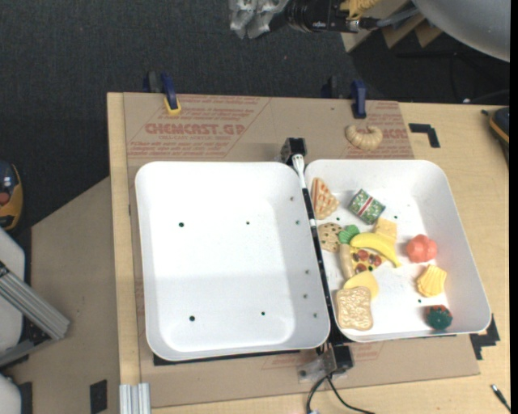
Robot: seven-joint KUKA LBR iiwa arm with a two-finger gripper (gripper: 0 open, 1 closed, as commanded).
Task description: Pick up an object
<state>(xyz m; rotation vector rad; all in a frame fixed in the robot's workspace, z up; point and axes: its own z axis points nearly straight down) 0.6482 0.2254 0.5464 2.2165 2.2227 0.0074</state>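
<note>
The right bin [453, 202] holds several toy foods. Among them are a yellow banana [375, 245], a green box [367, 205], a waffle-patterned wedge [322, 196], a slice of toast [354, 308] and a red round fruit [420, 248]. A yellow ridged piece [431, 280] and a red and green piece [439, 318] lie near the bin's right corner. My gripper [256, 16] hangs at the top edge of the camera view, high above the dark floor. It is far behind both bins and away from all the objects.
The left bin [227, 259] is plain white inside. A tan pastry-shaped toy [364, 136] lies on the cardboard behind the right bin. Blue clamps [168, 93] [358, 99] grip the board's far edge. A black divider bar [312, 234] runs between the bins.
</note>
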